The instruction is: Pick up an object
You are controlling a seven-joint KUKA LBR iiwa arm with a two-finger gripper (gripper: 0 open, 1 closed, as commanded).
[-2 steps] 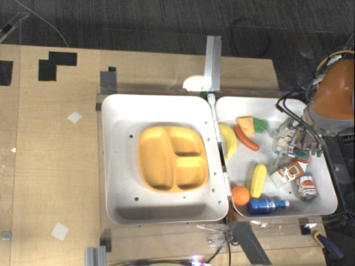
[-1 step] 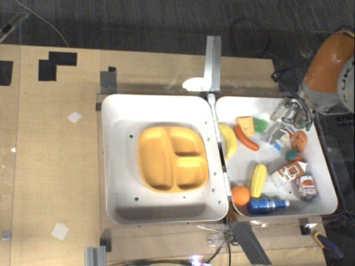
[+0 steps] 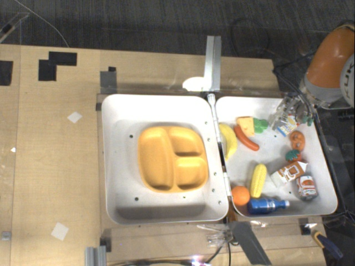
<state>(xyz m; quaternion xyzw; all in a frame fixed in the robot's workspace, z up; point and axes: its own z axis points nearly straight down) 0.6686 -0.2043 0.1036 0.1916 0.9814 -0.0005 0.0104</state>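
Note:
The right bin [image 3: 327, 204] holds several toy foods: a banana [image 3: 228, 140], a red sausage [image 3: 247, 138], a yellow cheese wedge [image 3: 248, 124] with a green piece [image 3: 260, 124], a corn cob [image 3: 258, 180], an orange [image 3: 240, 195], a blue bottle [image 3: 267, 205], a brown-and-white carton [image 3: 288, 173], a can [image 3: 306, 187] and a reddish round fruit [image 3: 297, 140]. My gripper [image 3: 289, 114] hangs low over that bin's far right corner, just above a small blue-and-white item [image 3: 284, 128]. Whether it touches the item is unclear.
The left bin [image 3: 119, 204] holds a yellow divided plate [image 3: 172, 158]. A metal post [image 3: 213, 65] stands behind the divider between the bins. The arm's orange band [image 3: 327, 60] sits at the right edge, above the right bin's far corner. Black markers lie on the bench at far left.

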